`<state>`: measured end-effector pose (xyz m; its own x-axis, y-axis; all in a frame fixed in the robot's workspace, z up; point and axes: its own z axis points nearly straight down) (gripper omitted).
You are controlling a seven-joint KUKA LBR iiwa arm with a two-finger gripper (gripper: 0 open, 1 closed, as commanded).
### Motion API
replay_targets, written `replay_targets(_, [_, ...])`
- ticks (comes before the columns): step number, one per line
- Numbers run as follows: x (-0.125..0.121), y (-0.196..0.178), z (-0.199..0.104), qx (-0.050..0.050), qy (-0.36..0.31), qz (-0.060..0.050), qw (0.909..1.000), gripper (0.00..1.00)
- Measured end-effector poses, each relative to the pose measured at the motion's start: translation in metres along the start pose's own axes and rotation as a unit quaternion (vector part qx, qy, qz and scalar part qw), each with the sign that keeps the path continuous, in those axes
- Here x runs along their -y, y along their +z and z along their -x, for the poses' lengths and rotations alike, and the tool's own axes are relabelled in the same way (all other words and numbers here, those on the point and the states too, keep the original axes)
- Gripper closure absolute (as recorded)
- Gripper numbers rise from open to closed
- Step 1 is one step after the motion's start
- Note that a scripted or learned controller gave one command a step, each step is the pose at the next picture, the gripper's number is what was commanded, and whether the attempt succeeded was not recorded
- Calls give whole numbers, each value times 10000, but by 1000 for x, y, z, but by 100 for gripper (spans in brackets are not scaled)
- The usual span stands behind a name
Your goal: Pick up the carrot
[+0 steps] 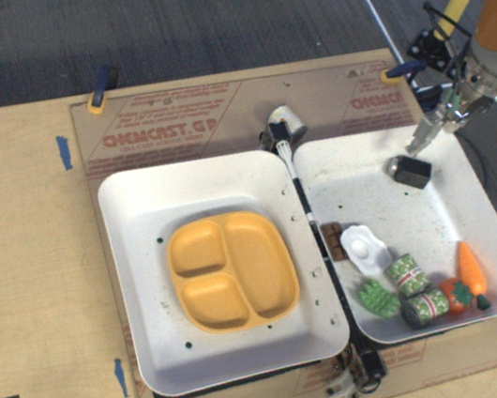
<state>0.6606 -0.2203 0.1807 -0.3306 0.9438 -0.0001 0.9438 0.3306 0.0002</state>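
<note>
Small orange plastic carrot [471, 267] lies against right white bin's [477, 200] right wall near front corner, toys crowding its left, bare floor behind; black-tipped gripper [412, 169] hovers over bin's back area, well apart, jaw state unclear.

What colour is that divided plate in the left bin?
The plate is yellow-orange, seen clearly in the camera view from above.

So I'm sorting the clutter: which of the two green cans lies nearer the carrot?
The lower green can, lying by the bin's near rim; the carrot sits just right of it. The upper green can lies further left.
</note>
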Motion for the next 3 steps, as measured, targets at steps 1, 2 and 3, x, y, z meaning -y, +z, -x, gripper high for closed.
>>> replay_targets(1, [86,42,-26,3,-405,-1,9992,0])
replay_targets(2, [147,96,-52,-33,-1158,13,9933,0])
replay_targets(3, [146,84,-50,3,-1148,31,9934,100])
